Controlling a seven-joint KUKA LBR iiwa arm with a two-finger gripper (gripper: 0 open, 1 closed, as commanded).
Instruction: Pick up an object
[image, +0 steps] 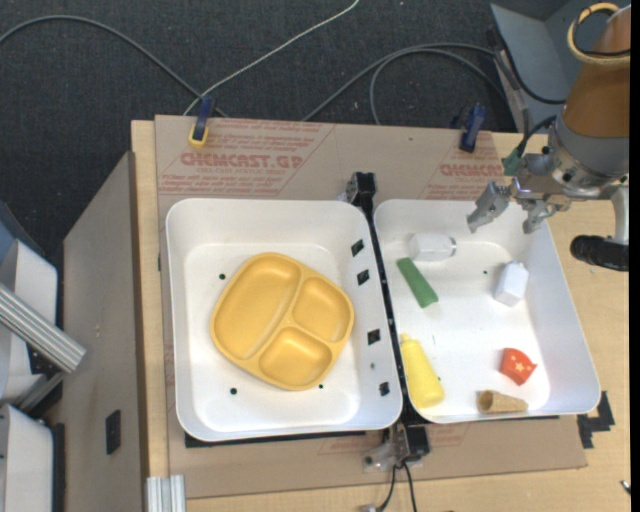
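— While the arm (600, 95) hung over the far right corner of the bench, where did the gripper (512, 208) sit?

— It hovered above the back edge of the right bin (560, 300), near that bin's far right corner. Its two fingers were spread apart, one pointing toward the left, the other (535, 215) toward the right, and nothing lay between them.

— So what was within reach below it?

— Nearest was a white, roundish object (432, 245), low and pale against the bin floor, lying to the left of the gripper and a little toward the front. A small white block (510, 283) lay nearer the front than the gripper, close to the bin's right wall. Neither touched the fingers.

— And the rest of that bin?

— A green stick-like piece (417, 281) lay slantwise just in front of the white roundish object. A yellow bottle-shaped object (420, 370) rested against the left wall near the front. A red object (516, 365) and a tan wedge (500, 402) sat in the front right part, well apart from the gripper.

— What about the left bin (185, 300)?

— It carried a yellow divided plate (282, 320) with three compartments, lying flat in the middle.
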